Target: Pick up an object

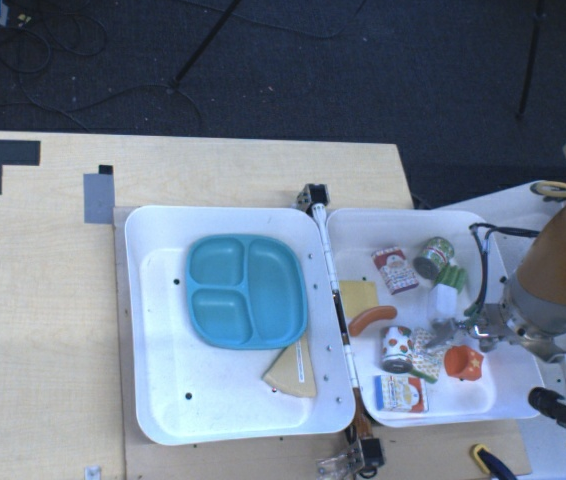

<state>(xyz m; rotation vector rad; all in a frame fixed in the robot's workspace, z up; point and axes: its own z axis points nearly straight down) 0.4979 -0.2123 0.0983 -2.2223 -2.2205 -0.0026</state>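
Hand (pixel 455 326) hovers low, its grip state untellable; approach step, next descend onto the orange toy (pixel 463 362) just below it.

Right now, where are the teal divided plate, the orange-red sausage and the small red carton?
teal divided plate (pixel 247 292): camera view, centre ridge.
orange-red sausage (pixel 372 320): camera view, mid-length.
small red carton (pixel 395 270): camera view, front face.
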